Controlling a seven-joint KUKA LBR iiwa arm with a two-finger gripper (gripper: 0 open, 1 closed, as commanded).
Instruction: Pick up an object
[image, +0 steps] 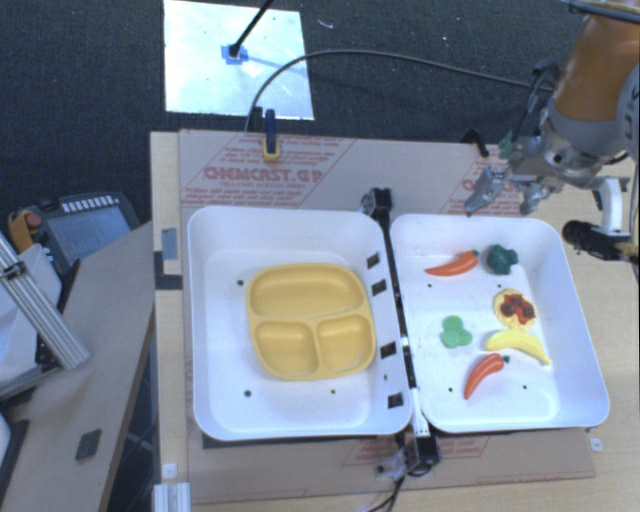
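Below my released, empty metal claw (508, 190), a curved orange plastic pepper (453, 264) awaits; descent comes next.

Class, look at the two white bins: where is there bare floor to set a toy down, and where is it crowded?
Free: the left bin's floor around the yellow tray, widest along its left wall, and the right bin's near-left corner below the green piece. Crowded: the right bin's right half, where the pizza, banana and lower pepper cluster; the upper pepper and broccoli line the far wall.
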